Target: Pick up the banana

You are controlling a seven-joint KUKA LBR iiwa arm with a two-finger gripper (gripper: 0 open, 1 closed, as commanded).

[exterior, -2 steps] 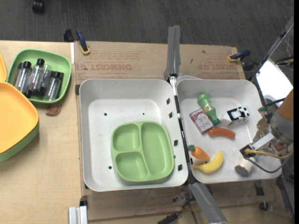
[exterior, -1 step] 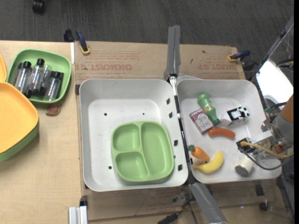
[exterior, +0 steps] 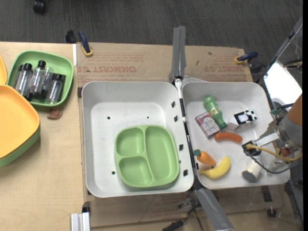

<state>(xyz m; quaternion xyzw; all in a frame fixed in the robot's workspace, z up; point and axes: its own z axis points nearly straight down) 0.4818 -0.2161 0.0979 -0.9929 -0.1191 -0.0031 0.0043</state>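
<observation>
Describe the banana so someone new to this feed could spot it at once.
Find the white bin on the view's right, the one without the green tray. In its lower-left corner as the view shows it, by the wall shared with the other bin, lies the banana, right beside a small orange carrot. It is the only yellow, crescent-shaped thing there.

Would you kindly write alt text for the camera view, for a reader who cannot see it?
A yellow banana lies near the front of the right bin, beside a toy carrot, with the robot arm at that bin's right edge. The left bin holds a green divided tray.
</observation>
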